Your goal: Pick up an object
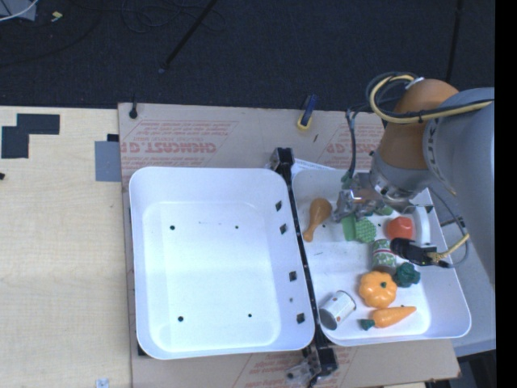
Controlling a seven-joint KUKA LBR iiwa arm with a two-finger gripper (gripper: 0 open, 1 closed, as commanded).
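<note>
Right bin (452,318), contents: gripper (353,207) lowered at twelve o'clock, finger spread and any hold not discernible, directly above a green toy (360,229); tan drumstick (317,217) at ten, red piece (399,227) at two, orange pumpkin (377,288) and carrot (393,316) at five, white cup (338,307) at seven.

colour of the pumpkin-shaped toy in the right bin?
Orange-yellow, with a small dark stem; the pumpkin toy shows clearly in the camera view.

red upside-down print, unreadable, on brown cardboard sheet (194,132)
</note>
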